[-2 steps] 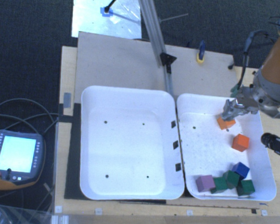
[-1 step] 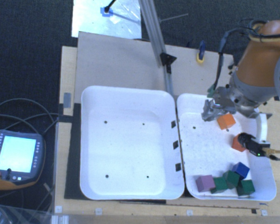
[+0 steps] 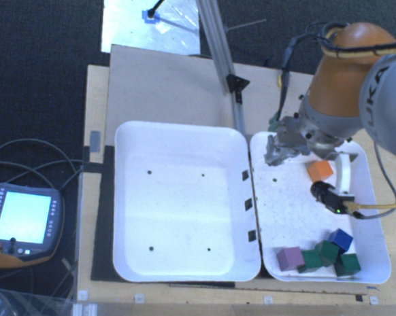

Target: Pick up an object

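My gripper (image 3: 274, 156) hangs over the far left part of the right bin (image 3: 275, 214), close to its rim, with nothing seen between its fingers. An orange block (image 3: 320, 170) lies just to the right of the gripper, near the bin's far side. At the near right corner sits a cluster of blocks: a pink one (image 3: 289, 258), a blue one (image 3: 340, 239) and green ones (image 3: 327, 254).
The left bin (image 3: 174, 200) stands beside the right one, divided by a shared rim with black clips. A teach pendant (image 3: 18, 225) with cables lies off the bench at the left. A slanted metal pole (image 3: 220, 46) crosses the far side.
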